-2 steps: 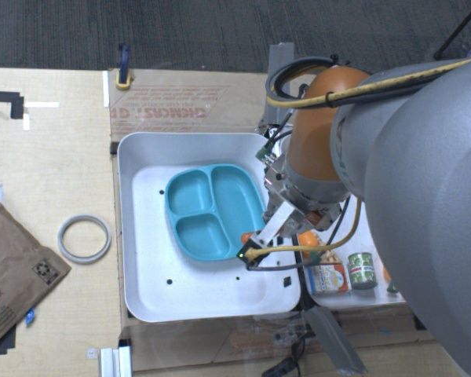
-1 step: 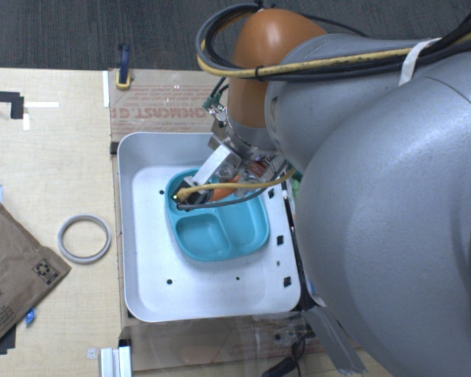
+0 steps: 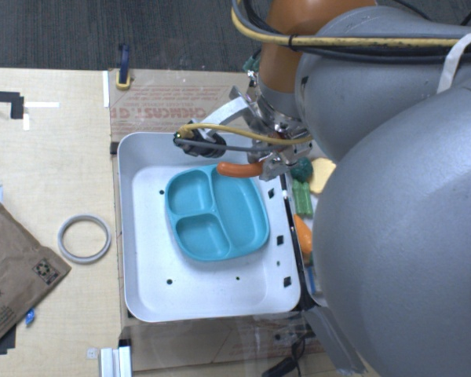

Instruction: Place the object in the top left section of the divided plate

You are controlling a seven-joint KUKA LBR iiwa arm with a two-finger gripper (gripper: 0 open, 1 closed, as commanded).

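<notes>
A blue divided plate [image 3: 217, 214] with three sections lies in the left white bin [image 3: 141, 289]. An orange-red sausage [image 3: 235, 169] hangs level just over the plate's far rim, above its upper right section. Its right end sits between the fingers of my gripper [image 3: 265, 165], which is shut on it. The grey arm comes in from the right and hides most of the right bin. The plate's sections hold nothing.
In the right bin, beside the arm, show a green piece [image 3: 302, 199], a yellow piece [image 3: 323, 175] and an orange piece [image 3: 302, 234]. A grey tape ring [image 3: 84, 237] and a cardboard box [image 3: 12, 277] lie on the bench at left. A yellow cable [image 3: 220, 132] loops near the wrist.
</notes>
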